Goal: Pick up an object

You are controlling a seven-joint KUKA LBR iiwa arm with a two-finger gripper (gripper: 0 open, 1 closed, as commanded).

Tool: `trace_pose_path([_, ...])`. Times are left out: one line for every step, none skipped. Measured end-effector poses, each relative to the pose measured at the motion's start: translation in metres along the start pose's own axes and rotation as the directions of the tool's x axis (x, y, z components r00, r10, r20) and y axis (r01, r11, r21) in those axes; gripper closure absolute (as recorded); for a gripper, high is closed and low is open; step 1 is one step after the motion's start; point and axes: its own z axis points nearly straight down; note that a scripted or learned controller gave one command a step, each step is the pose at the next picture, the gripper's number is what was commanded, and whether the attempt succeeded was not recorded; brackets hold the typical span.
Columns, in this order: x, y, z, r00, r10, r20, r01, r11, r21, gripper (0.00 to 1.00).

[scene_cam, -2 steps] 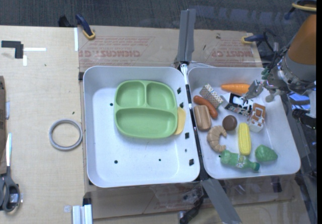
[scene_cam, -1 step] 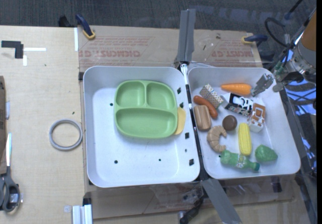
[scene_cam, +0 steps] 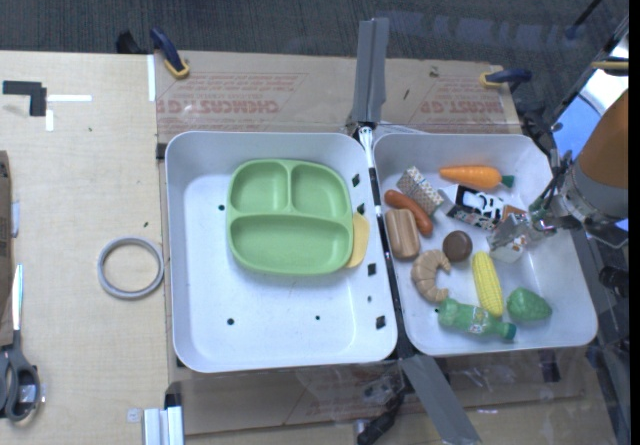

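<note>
The metal two-finger gripper [scene_cam: 518, 230] hangs low near the right bin's [scene_cam: 566, 329] right wall; I cannot tell its jaws' state. The yellow plastic corn cob [scene_cam: 487, 283] lies just beside, w/ toys crowded around. The green divided plate [scene_cam: 290, 216] sits in the left bin [scene_cam: 200, 323]. Cardboard [scene_cam: 232, 99] print looks mirrored, approx. "CHEMCAS".

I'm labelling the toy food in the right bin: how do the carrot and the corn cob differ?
The carrot is orange with a green tip; the corn cob is yellow all over. The carrot lies crosswise near the bin's far wall; the corn cob lies lengthwise nearer the front wall, beside a green bottle. The carrot tapers; the corn cob keeps an even width. Both are elongated toy vegetables lying flat in the right bin.
</note>
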Motion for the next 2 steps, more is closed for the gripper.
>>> trace_pose_path([-0.017,0.09,0.004,0.999,-0.042,-0.011,0.043,0.999,0.019,0.0])
trace_pose_path([0.046,0.017,0.018,0.998,-0.059,-0.006,0.06,0.998,0.014,0.0])
